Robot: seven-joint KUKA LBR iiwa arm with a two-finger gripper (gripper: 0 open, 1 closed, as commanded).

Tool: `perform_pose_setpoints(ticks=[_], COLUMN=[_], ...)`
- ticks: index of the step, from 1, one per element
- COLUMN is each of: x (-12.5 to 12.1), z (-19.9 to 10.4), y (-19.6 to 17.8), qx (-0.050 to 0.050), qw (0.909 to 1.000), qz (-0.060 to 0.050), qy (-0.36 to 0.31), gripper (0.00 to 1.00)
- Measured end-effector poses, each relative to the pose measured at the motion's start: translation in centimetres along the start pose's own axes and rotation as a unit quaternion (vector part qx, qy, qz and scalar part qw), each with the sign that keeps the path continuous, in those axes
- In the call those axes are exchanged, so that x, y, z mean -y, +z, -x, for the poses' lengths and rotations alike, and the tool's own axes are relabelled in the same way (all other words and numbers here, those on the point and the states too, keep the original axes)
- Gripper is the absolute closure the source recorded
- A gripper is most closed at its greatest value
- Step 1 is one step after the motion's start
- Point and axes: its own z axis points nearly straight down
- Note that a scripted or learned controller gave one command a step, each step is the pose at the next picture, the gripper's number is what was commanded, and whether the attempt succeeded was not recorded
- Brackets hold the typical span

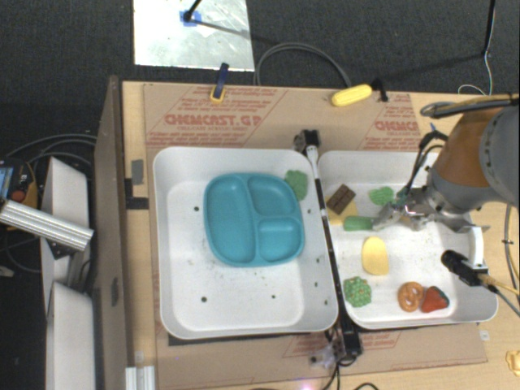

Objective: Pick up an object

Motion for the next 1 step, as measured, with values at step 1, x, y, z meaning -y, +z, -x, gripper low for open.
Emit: perform_pose_setpoints(ticks=[1], x=[-7.48], z=[1.69], y=[-2.36], qx=[0.001], qw=[1.0000], qz=[0.006], qy=[-0.004], gripper=[0.00])
